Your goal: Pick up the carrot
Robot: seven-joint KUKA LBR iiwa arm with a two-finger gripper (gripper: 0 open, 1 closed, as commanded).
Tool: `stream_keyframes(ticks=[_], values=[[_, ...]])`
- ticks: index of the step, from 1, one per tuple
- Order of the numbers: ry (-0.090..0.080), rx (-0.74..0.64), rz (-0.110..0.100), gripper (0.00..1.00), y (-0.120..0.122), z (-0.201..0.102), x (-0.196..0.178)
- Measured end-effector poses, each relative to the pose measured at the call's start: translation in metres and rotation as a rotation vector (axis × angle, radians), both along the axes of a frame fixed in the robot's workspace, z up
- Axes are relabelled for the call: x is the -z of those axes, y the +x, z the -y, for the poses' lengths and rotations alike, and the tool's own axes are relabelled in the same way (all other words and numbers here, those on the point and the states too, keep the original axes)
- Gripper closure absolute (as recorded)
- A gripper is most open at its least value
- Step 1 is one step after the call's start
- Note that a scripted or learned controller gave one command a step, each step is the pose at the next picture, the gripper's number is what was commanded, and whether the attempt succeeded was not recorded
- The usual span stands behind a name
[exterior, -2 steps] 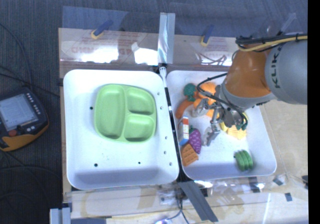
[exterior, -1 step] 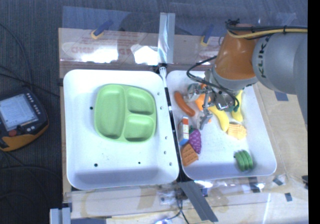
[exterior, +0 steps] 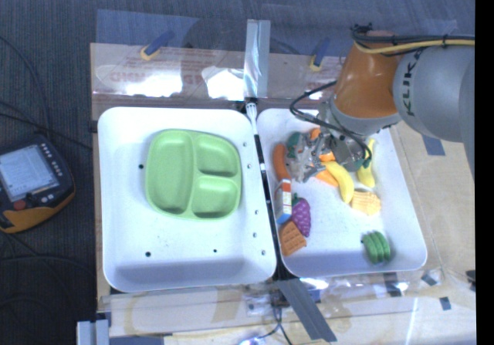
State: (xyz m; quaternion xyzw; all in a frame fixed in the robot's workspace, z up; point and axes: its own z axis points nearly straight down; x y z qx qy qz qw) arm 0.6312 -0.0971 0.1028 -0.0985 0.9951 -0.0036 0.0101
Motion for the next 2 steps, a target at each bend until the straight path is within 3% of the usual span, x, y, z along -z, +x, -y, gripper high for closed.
stream_keyframes(ticks=[1, 2], values=[[0.009, 0.152, -0.01, 1.0, 0.009, -0.076, -0.085], [0.004, 0.132, -0.019, 1.0, -0.069, -0.008, -0.082]])
